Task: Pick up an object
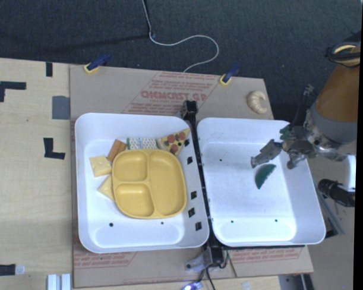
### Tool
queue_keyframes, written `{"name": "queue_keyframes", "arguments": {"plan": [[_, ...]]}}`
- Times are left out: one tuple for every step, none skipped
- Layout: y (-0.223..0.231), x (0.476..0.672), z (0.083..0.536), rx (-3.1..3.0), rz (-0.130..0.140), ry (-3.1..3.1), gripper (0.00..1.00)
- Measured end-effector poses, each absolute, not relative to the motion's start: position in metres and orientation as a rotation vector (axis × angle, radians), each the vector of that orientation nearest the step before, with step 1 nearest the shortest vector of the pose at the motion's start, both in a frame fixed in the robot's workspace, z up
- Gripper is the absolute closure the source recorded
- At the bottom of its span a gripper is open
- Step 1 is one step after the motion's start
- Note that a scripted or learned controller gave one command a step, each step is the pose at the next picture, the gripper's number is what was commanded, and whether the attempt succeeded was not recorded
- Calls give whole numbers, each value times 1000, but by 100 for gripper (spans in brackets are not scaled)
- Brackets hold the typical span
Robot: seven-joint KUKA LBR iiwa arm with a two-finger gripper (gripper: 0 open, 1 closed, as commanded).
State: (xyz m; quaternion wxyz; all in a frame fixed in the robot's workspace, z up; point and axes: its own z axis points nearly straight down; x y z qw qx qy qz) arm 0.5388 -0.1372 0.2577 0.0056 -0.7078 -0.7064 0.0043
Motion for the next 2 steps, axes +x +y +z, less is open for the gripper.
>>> {"name": "queue_keyframes", "arguments": {"plan": [[-137,541,264,-2219,2,-2222,0],[-136,532,217,-2217,5,-2220,0]]}}
